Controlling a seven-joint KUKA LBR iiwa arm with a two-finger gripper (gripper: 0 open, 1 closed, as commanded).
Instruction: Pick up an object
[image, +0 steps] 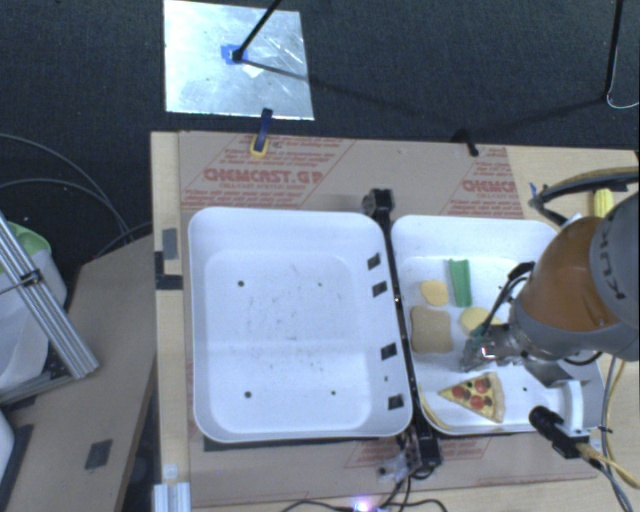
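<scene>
The right bin (520, 232) holds several toy foods. A pizza slice (474, 395) lies near its front edge. A tan bread slice (431, 328) sits at the left side, with a small yellow round piece (434, 292) behind it. A green stick (459, 281) stands further back, and a yellow piece (473, 319) lies beside the arm. My gripper (477, 352) hangs low over the bin, just above the pizza slice and right of the bread. The orange and grey wrist (570, 295) covers the bin's right part.
The left bin (290, 325) lies beside the right one, split from it by a black divider bar (398, 320). A cardboard sheet (330, 165) lies under both bins. A yellow and blue clamp (261, 135) sits at the back edge. Cables run at the right.
</scene>
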